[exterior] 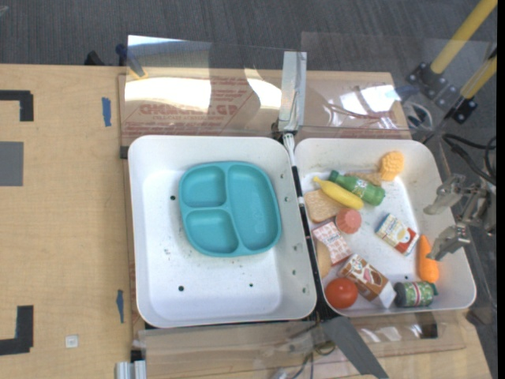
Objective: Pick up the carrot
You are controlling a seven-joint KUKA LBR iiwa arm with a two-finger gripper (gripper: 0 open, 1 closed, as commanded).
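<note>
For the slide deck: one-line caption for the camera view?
Gripper at the right bin's edge beside the carrot; teal plate in the left bin.

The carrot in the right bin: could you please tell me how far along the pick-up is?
Done: the hand has reached the right edge of the right bin, just above the carrot. In hand: lining up on it; whether the hand touches it is unclear. Left: gripping and lifting, since the carrot lies on the bin floor beside the green can.

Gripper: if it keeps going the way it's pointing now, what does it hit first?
Probably the carrot. The gripper sits at the right bin's right edge, aimed down-left, with the carrot directly under its tip. Depth is unclear, so contact can't be judged.
</note>
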